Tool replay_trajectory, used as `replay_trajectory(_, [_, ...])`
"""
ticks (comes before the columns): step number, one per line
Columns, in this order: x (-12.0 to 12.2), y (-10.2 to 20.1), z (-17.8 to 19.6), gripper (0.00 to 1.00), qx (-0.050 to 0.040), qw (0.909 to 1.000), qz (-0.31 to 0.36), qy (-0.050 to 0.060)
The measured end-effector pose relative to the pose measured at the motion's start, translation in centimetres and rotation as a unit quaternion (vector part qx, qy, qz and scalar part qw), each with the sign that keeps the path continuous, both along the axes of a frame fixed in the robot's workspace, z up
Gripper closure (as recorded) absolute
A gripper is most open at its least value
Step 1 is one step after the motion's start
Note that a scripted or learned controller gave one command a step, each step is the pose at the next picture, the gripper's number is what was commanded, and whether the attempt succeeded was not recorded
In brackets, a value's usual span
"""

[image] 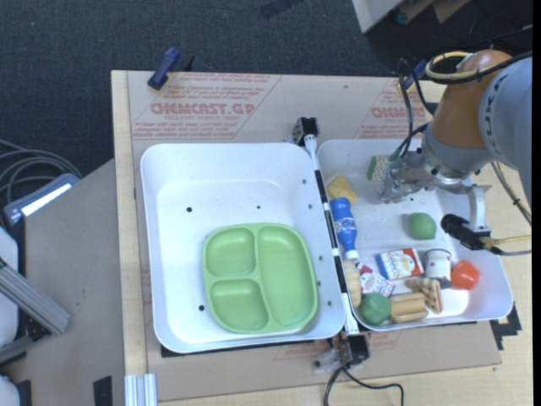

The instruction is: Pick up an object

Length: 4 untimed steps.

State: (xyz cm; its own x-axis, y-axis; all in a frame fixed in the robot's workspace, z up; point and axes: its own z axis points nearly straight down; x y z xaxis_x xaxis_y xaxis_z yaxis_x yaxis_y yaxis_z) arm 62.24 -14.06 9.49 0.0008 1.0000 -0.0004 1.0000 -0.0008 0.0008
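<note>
Two white bins side by side: left bin for drop-off, right bin for supply. Green divided tray lies flat in left bin. Arm reaches into right bin's far end; gripper low over floor there, finger state unreadable, nothing visibly held. Pick candidates crowd right bin: blue bottle along dividing wall, yellow piece above it, green ball loose mid-bin, nearest gripper. Small carton, orange piece, second green ball bunch at near end, harder to isolate.
</note>
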Motion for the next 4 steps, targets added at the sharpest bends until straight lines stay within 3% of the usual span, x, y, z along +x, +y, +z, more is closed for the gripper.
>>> replay_trajectory(1, [0.0, 0.0, 0.0, 0.0, 0.0001, 1.0, 0.0, 0.0])
replay_trajectory(2, [4.0, 4.7, -1.0, 0.0, 0.0002, 1.0, 0.001, 0.001])
replay_trajectory(3, [-6.2, 3.1, -1.1, 0.0, 0.0001, 1.0, 0.0, 0.001])
replay_trajectory(4, [-0.7, -2.4, 2.8, 0.0, -0.0006, 1.0, 0.0, -0.001])
